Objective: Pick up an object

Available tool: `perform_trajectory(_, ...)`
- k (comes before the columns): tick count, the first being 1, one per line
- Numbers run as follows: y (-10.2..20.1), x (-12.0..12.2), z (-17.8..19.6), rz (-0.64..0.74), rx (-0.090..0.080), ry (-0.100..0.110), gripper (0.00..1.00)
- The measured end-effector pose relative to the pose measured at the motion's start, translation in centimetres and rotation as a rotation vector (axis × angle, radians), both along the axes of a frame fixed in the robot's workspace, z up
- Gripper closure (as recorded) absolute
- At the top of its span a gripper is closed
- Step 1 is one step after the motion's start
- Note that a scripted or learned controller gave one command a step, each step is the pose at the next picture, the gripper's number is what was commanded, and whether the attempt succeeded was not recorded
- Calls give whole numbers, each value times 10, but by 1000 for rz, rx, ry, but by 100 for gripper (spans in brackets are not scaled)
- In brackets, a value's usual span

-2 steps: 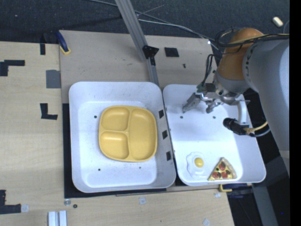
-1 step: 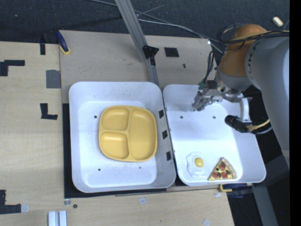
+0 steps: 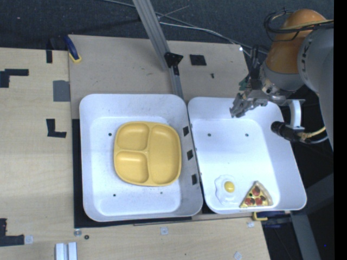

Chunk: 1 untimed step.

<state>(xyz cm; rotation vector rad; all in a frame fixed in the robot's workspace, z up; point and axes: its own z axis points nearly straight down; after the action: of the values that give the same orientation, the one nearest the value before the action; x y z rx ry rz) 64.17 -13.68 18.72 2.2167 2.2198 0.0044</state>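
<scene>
The gripper [image 3: 239, 110] hangs over the far edge of the right bin [image 3: 246, 145], and nothing is between its fingers. I cannot tell how wide they are. The toys lie at the near end of that same bin, well apart from the gripper: a fried egg [image 3: 226, 187] and, just beside it, a pizza slice [image 3: 256, 196] with its tip pointing up toward the gripper. So the arm must reach toward the near edge. The left bin [image 3: 97, 145] holds a yellow tray [image 3: 147, 153].
</scene>
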Motion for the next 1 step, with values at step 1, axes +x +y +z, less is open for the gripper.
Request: perform_trajectory(1,0,1,49,0,0,1,100)
